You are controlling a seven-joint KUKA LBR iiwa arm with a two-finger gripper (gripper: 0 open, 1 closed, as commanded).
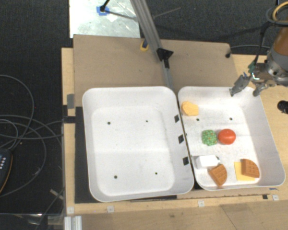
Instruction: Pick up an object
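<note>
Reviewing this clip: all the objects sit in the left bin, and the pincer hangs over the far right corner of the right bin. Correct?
Not quite. The camera view shows the objects, such as the red ball, in the right bin, not the left bin. The pincer is placed as you say.

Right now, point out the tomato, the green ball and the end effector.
tomato (226,136), camera view, middle of its red top.
green ball (209,137), camera view, centre of its bumpy surface.
end effector (247,89), camera view, midway between its fingertips.

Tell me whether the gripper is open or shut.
Open: the gripper fingers are spread apart above the right bin's far corner, nothing between them.
</note>
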